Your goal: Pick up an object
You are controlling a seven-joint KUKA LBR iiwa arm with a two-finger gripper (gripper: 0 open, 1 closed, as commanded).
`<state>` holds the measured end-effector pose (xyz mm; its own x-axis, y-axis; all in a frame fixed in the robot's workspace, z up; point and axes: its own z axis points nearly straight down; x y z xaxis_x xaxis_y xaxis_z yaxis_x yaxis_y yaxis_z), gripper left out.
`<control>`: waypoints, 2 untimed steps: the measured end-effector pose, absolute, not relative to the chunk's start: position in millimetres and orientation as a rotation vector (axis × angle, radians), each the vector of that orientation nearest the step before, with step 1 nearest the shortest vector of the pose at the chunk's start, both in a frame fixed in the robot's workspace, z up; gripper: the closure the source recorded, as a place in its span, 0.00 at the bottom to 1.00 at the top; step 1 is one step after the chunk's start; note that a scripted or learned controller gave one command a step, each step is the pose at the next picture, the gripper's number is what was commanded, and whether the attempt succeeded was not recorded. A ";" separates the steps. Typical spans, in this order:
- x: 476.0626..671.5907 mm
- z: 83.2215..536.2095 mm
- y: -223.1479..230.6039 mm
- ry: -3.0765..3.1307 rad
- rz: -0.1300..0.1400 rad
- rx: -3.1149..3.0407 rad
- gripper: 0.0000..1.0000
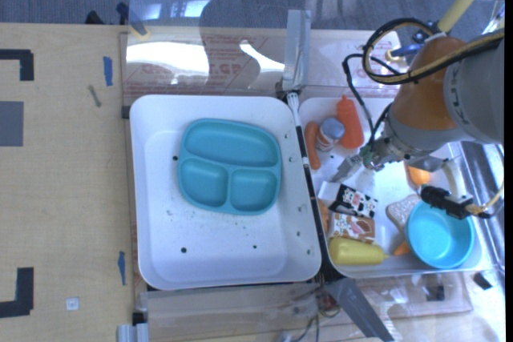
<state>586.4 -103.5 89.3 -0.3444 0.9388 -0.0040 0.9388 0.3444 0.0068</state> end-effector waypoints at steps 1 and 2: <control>495.9 89.9 -116.2 2.440 0.011 1.958 0.00; 499.5 102.0 -116.9 2.431 0.018 1.950 1.00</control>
